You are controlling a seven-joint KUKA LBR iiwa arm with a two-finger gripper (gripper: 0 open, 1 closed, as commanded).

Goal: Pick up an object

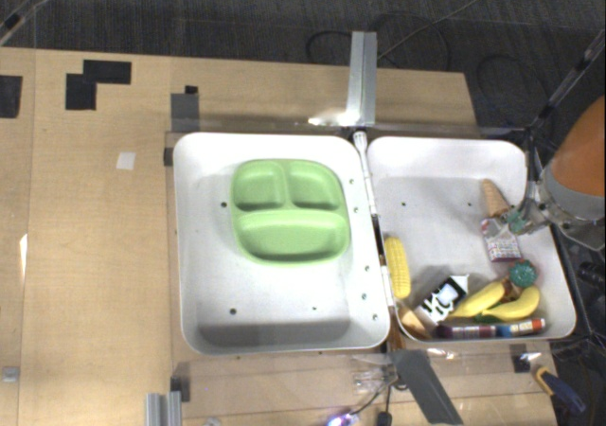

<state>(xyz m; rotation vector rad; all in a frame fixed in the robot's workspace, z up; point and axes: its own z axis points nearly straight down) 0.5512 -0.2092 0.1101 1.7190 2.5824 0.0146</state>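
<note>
The right bin (pixel 426 168) holds several small objects along its right and front sides. A tan ice-cream cone (pixel 493 196) lies near the right wall, with a pink packet (pixel 502 245) just below it and a teal round piece (pixel 522 274) further down. Two yellow bananas (pixel 496 300) lie by the front wall, above a red and dark marker (pixel 489 328). A corn cob (pixel 398 265) lies along the left wall, next to a black-and-white box (pixel 443 296). My gripper (pixel 521 219) is low at the right wall, between the cone and the packet.
The left bin (pixel 204 310) holds a green divided plate (pixel 288 209). A metal post (pixel 364 74) stands behind the joint between the bins. The arm's orange band (pixel 579 161) hangs over the right bin's right rim. Cables lie on the dark floor behind.
</note>
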